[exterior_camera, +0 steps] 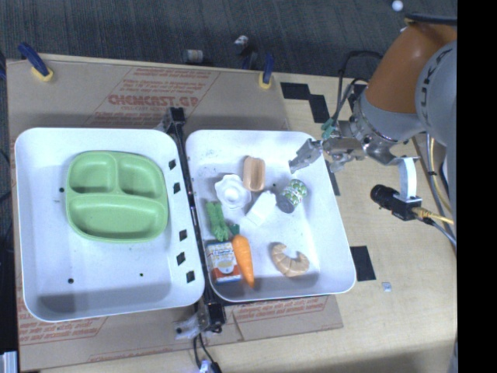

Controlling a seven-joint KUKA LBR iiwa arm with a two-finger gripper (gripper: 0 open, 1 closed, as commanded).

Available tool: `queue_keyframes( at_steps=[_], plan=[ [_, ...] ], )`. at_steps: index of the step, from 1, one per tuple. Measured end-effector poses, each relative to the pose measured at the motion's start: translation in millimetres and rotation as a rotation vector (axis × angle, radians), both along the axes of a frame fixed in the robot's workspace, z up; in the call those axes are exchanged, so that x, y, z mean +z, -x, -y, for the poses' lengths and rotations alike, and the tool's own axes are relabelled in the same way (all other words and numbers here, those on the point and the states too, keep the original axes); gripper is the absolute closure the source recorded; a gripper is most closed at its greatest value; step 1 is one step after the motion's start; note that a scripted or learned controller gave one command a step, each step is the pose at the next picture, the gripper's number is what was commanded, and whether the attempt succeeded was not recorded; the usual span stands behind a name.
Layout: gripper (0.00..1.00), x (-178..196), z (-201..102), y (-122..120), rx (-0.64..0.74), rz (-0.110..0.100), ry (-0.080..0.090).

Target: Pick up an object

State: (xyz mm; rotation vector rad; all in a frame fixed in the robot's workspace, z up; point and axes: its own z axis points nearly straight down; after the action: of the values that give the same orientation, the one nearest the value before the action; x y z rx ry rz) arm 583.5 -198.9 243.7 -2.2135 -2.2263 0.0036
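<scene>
The right bin [335, 231] holds several small things: a tan bread roll [253, 172], a white cup-like piece [231, 190], a white block [262, 207], a small green-grey can [293, 194], a green leafy vegetable [220, 222], an orange carrot [243, 259], a small carton with an orange label [222, 260] and a croissant [289, 259]. My gripper [304, 155] hangs over the bin's upper right corner, just above and right of the can. It is open with nothing between its fingers.
The left bin [46, 286] holds a green divided plate [116, 195]. Black clips run along the seam between the two bins [180, 200]. Bare bench and cardboard lie in front of and to the right of the bins.
</scene>
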Motion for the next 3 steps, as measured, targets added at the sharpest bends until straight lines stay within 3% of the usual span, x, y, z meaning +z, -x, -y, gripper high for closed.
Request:
queue_keyframes(
  at_steps=[1,2,3],
  plan=[
    [0.00,-149,11,-43,0.003,-0.002,-0.001],
    [1.00,-137,11,-44,0.007,0.000,-0.001],
    [1.00,-56,-2,48,-0.001,0.002,0.000]
  ],
)
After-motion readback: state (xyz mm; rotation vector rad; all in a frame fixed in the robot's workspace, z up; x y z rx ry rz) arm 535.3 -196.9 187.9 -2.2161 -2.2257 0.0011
